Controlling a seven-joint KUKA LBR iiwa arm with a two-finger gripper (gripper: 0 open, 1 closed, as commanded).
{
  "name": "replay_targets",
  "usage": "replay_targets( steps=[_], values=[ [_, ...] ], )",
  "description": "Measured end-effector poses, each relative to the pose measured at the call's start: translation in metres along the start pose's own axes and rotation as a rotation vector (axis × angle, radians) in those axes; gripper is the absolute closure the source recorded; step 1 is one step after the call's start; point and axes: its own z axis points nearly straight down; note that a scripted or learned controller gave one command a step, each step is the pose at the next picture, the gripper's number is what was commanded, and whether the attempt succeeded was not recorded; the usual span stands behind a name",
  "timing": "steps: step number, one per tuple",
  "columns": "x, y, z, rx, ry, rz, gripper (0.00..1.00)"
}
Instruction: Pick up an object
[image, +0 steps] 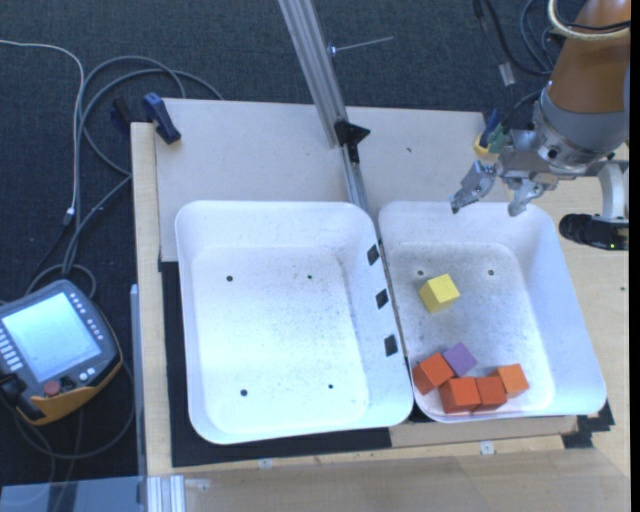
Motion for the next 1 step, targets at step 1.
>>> replay_targets(
  steps=[1],
  values=[
    [0.0215,-0.0249,0.1797,0.010,0.001,0.001,0.00]
  ],
)
